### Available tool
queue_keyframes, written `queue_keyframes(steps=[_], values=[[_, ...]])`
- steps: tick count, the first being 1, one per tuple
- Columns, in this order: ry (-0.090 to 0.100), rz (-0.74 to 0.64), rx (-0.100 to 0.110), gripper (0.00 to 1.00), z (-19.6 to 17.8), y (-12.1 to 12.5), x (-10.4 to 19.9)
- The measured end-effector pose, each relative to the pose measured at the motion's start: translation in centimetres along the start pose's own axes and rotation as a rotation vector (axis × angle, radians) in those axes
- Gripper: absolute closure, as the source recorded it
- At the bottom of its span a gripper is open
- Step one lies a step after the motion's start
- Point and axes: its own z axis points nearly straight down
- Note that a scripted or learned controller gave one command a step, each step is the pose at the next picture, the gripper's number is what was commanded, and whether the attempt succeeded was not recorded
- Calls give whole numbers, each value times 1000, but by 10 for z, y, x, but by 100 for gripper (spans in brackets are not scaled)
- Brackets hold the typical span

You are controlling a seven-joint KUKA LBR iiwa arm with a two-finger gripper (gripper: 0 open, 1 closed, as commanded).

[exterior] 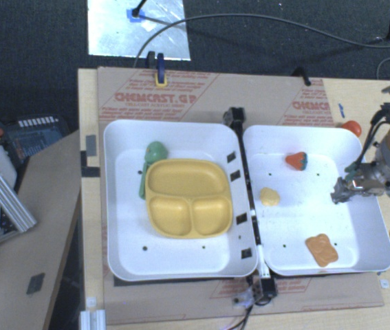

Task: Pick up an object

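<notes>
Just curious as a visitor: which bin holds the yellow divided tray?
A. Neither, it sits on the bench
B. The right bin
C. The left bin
C: the tray lies inside the left bin, beside a green item; the right bin holds three small items.

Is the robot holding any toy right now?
No. The gripper sits over bare floor at the right bin's right side, nothing between its fingers.

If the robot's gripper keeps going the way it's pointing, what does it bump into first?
The gripper points left across the right bin. Going straight on, it would probably reach the small yellow piece first. The red toy sits farther back, off that line. The gripper's height above the bin floor is hard to judge, so it might pass over.
</notes>
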Motion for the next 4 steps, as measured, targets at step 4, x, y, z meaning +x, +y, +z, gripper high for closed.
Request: queue_keyframes(steps=[4], values=[[3,-4,5,100,-10,64,149]])
